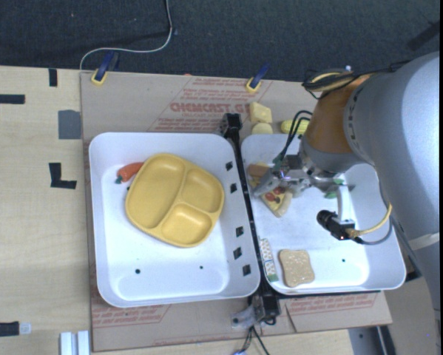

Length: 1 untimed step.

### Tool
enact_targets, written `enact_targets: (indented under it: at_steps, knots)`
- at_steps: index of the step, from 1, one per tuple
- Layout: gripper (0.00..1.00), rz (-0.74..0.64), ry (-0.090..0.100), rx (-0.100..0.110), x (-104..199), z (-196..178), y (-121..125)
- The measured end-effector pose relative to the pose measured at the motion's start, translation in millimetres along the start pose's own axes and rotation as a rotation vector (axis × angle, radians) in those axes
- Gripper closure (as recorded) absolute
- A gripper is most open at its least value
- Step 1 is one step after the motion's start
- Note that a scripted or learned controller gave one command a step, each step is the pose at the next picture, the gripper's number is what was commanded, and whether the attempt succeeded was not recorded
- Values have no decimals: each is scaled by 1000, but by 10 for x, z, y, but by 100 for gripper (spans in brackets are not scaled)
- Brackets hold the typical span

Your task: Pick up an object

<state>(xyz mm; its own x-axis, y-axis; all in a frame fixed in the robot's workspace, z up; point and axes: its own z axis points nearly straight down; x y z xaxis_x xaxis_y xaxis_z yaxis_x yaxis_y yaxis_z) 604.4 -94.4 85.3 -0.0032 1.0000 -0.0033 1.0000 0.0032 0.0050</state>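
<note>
Toast slice (296, 267): lying flat near the front edge of the right bin (369, 268), nearest the camera, well apart from the gripper, with a narrow patterned strip (266, 257) sitting just beside it along the divider
Left bin (106, 220): holding a yellow sectioned plate (175, 199) that is resting a little tilted in its upper half; an orange carrot-like piece (129, 171) is peeking out from under the plate's upper left edge, touching it
Gripper (282, 187): hanging low over the upper left part of the right bin, close to the divider between the bins; whether the fingers are apart or together I cannot tell, as the metal parts are blurring into the food pieces beneath
Food pieces under the gripper (274, 198): a small heap of brown and yellowish bits with a touch of red, lying right at the fingertips; whether any of it is being gripped cannot be told
Arm (398, 132): reaching in from the right, its orange band (332, 120) sitting just above the wrist, a black cable (339, 226) looping down over the bin floor
Far edge: pale yellow pieces (261, 118) lying on the cardboard just beyond the right bin's rim, with another yellow piece (295, 125) beside them near the wrist
</note>
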Motion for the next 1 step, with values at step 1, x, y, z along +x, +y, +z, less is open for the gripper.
enact_targets:
  at_steps: [1]
  knots:
    - [0,0,1,30,-62,28,608]
